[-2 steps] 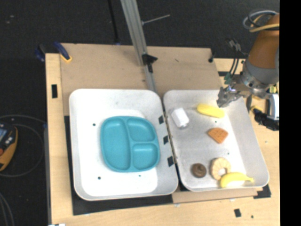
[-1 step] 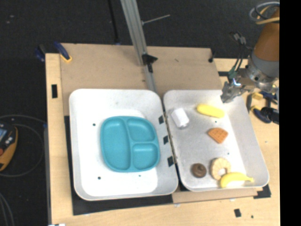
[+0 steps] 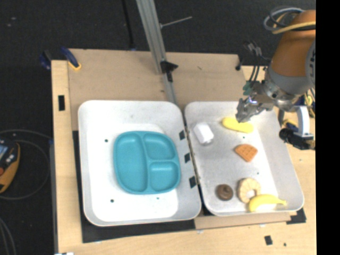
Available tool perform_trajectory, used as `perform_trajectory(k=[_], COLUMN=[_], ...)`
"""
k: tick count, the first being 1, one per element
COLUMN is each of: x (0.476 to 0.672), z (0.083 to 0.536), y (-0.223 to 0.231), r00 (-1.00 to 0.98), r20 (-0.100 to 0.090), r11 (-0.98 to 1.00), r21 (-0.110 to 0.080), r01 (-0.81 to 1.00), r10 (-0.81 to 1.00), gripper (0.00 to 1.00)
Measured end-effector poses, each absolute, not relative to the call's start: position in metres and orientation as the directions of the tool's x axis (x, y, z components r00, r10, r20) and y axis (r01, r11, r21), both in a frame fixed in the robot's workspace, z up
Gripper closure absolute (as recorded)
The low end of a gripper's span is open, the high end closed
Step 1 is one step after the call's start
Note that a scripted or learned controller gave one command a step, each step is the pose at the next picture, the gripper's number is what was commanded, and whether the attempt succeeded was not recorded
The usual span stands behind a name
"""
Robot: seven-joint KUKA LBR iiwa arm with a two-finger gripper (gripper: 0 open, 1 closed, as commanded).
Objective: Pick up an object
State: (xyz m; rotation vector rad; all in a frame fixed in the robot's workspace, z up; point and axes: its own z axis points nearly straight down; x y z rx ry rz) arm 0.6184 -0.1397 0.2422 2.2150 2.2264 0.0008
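On my desk there are two white bins and one teal tray. The right bin holds six small toy foods. The gripper sits on the yellow piece at the back; can't tell its state. That piece looks light, stiff and slick, so I'd pinch its middle.

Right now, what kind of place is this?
Probably a robot lab for grasping practice: a grey-and-orange robot arm reaches over two shallow white bins, one holding toy food like a yellow plastic banana.

Two white bins, one teal tray, six food items.
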Motion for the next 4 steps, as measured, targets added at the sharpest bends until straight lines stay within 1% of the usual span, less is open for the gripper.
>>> perform_trajectory(k=[1,2,3,4], x=[0.615,0.615,0.606,0.598], z=[0.253,0.245,0.235,0.244], y=[-0.088,-0.04,0.009,0.053], r00=[-0.007,-0.006,-0.006,-0.007], r20=[0.001,0.0,0.001,0.001], r11=[0.007,0.006,0.006,0.007], r21=[0.002,0.001,0.0,0.002], r01=[1.0,1.0,1.0,1.0], r10=[1.0,1.0,1.0,1.0], gripper=[1.0,1.0,1.0,1.0])
